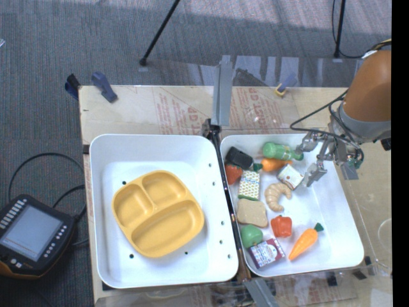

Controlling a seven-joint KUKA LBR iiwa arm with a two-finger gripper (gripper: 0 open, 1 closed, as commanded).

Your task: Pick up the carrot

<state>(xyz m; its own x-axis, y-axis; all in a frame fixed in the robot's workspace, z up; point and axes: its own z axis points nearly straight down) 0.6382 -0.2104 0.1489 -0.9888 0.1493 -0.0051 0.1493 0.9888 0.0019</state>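
Carrot [303, 243] (one), two bins [160, 149]

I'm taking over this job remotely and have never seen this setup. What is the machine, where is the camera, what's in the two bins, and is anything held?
One fixed camera looks down at a slant on a bench. The grey and orange robot arm reaches in from the right; its gripper hangs over the right bin, open, holding nothing. The left bin holds a yellow divided plate. The right bin holds toy food: the carrot near its front right corner, a croissant, a bread slice, a red pepper and others.
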